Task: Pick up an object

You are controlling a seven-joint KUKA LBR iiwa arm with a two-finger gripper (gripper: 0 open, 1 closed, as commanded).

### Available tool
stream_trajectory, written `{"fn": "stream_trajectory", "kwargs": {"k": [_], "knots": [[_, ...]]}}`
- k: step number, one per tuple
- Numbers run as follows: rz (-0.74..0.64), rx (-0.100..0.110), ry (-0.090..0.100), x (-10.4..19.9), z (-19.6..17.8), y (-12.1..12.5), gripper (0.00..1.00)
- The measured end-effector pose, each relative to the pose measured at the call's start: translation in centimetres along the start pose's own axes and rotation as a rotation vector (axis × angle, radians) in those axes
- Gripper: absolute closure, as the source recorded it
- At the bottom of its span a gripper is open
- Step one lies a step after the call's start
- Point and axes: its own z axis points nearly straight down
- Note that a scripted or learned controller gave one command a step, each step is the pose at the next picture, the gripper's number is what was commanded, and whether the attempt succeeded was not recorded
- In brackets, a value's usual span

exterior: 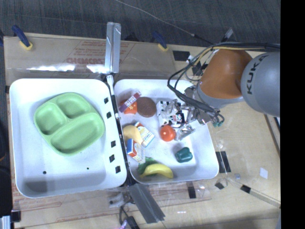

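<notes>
The jaws [183, 120] hang low in the right bin [205, 163] beside the tomato [167, 133]; their state I cannot tell. Crowded neighbours could deflect a grasp.

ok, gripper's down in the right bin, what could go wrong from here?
1. The gripper sits in clutter: the orange-red round item and the black-and-white item lie close together, so it may catch two or push one aside.
2. The round item could roll out of a grasp.
3. Loose cables hang near the wrist and might snag on the right bin wall.
</notes>
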Motion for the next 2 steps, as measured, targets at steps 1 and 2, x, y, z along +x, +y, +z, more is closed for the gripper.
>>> {"fn": "stream_trajectory", "kwargs": {"k": [1, 2], "knots": [[0.145, 0.001, -0.005, -0.9, 0.1, -0.2, 0.00], [0.260, 0.016, -0.027, 4.9, -0.4, 3.1, 0.00]]}}
